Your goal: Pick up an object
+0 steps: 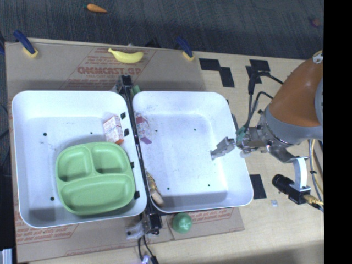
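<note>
1. Green ball: on the cardboard at 6 o'clock, just outside the near rim of the right bin.
2. Small tan object: at 7 o'clock in the right bin, against the divider.
3. Green divided tray: fills the near half of the left bin.
4. Gripper: at 3 o'clock over the right bin, above bare floor; it pinches nothing, and whether it is spread or closed cannot be told.
5. Carton: at 2 o'clock in the left bin, touching the tray's far edge.
6. Packet: at 10 o'clock in the right bin, well apart from the gripper.
7. Banana: 12 o'clock, beyond both bins.

Step judged: approach, no object taken yet. Next move probably calls for travel toward 9 o'clock to the packet or tan object, then descent.
</note>
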Available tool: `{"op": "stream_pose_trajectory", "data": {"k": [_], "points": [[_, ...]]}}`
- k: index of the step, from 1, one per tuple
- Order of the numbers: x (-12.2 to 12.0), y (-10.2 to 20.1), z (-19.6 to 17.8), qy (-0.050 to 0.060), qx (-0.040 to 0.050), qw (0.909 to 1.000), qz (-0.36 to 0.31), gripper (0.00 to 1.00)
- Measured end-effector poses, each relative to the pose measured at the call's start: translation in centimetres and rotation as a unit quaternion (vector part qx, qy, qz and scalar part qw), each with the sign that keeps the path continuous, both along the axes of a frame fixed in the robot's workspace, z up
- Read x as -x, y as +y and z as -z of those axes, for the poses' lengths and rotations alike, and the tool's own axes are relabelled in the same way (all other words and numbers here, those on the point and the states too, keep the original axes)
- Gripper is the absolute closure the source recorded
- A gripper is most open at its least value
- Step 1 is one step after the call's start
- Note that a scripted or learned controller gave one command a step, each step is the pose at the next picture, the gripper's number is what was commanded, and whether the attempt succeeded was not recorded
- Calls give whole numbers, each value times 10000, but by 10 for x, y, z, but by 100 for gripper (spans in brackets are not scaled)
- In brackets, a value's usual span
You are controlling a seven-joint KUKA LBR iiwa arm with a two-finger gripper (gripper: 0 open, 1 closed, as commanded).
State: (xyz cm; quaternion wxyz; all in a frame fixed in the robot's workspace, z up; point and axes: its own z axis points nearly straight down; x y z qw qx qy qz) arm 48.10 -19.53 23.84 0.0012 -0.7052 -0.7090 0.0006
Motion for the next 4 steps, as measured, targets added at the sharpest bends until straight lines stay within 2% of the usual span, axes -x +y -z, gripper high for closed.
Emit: {"op": "stream_pose_trajectory", "data": {"k": [1,2,3,4], "points": [[5,-16,43,7,3,10000,-7,0],[-110,-9,69,-5,1,10000,-6,0],[-18,-16,146,17,-5,10000,-4,0],[-112,-15,146,-12,-1,10000,0,0]]}}
